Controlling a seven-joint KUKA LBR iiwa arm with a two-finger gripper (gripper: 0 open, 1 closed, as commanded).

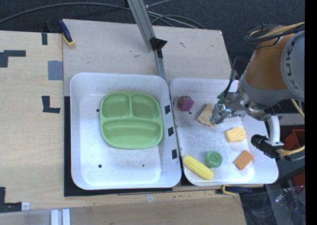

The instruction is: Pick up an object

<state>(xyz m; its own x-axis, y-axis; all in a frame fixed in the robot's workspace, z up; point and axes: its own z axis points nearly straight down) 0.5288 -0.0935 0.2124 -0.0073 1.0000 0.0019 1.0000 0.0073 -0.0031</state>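
**Gripper Working Over a Tan Wedge in the Right Bin**

The gripper is hanging low right of centre, its tip touching a tan wedge; how far it is open cannot be told. A purple piece is lying to the left, with a yellow block, orange block, green round and corn cob below. A green divided plate is sitting in the left bin.

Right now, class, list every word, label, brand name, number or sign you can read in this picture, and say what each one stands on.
No readable text anywhere.
Robot arm: dark marks at the right edge of its grey casing, cut off and too blurred to read.
Green divided plate, toy corn cob and both white bins: no print.
Wooden bench: dark tape pieces only, no letters.
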